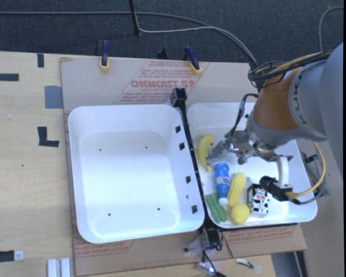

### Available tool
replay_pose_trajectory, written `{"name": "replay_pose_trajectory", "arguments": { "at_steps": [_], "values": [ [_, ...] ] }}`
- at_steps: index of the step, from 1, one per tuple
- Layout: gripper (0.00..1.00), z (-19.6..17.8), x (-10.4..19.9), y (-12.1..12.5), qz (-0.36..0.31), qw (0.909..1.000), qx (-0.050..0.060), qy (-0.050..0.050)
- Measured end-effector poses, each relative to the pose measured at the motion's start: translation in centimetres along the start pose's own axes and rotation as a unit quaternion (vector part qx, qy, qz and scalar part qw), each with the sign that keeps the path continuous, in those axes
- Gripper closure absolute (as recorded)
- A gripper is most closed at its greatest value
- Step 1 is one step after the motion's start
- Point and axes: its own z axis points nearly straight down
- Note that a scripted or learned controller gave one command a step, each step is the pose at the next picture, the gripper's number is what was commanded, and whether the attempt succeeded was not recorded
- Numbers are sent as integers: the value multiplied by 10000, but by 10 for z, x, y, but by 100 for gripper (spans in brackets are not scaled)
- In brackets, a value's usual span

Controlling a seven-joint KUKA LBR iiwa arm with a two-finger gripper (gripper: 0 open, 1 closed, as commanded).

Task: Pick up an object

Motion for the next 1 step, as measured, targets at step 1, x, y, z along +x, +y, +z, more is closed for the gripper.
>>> {"name": "replay_pose_trajectory", "arguments": {
  "at_steps": [1],
  "values": [
    [0, -7, -43, -3, 28, 10000, -8, -13]
  ]
}}
